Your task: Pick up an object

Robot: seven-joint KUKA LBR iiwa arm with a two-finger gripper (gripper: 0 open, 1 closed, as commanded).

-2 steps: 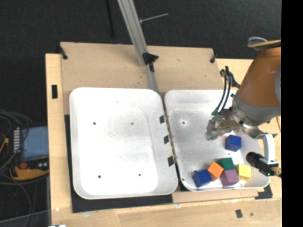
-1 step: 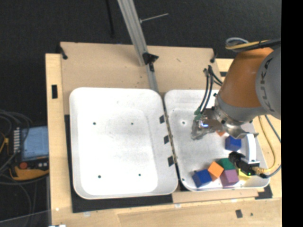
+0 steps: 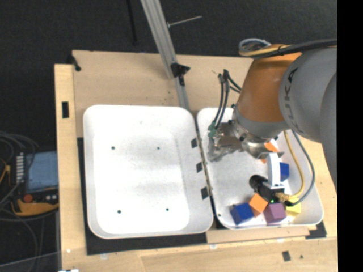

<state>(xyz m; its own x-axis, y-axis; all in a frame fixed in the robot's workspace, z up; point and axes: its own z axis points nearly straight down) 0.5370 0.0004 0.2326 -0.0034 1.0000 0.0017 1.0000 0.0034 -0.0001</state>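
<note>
1. Grey metal, the claw (image 3: 218,145) hung low over the far left part of the right bin (image 3: 232,177), close to its left wall; I could not tell whether it was open or closed.
2. A blue block (image 3: 242,213), an orange block (image 3: 258,204) and a purple block (image 3: 275,213) lay clustered in that bin's near corner, well apart from the claw.
3. The left bin (image 3: 142,163) sat just beside the right bin on the tabletop (image 3: 113,78).
</note>
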